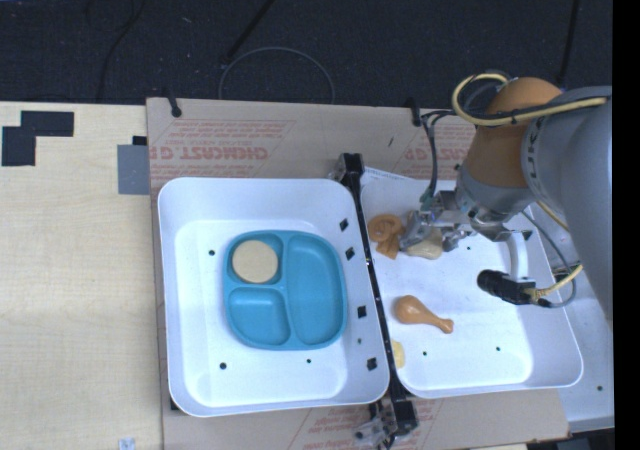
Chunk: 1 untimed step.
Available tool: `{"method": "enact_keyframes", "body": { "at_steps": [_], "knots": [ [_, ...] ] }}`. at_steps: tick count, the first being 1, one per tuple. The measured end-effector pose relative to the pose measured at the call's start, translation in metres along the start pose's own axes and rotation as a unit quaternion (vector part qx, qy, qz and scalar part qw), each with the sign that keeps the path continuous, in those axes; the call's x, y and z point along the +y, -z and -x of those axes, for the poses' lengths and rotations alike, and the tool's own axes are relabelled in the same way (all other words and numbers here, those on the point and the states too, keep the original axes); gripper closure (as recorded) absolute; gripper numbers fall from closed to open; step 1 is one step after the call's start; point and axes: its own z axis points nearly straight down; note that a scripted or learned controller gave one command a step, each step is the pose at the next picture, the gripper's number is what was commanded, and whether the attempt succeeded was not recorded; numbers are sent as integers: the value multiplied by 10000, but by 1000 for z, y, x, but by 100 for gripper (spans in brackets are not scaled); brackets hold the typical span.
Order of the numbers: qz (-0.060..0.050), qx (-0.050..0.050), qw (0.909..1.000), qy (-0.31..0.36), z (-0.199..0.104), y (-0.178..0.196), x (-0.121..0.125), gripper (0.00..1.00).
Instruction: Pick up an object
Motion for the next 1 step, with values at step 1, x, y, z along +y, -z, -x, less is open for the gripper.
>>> {"method": "enact_keyframes", "body": {
  "at_steps": [1],
  "knots": [
    [56, -7, 10000, -2, -9, 57, 0, 100]
  ]
}}
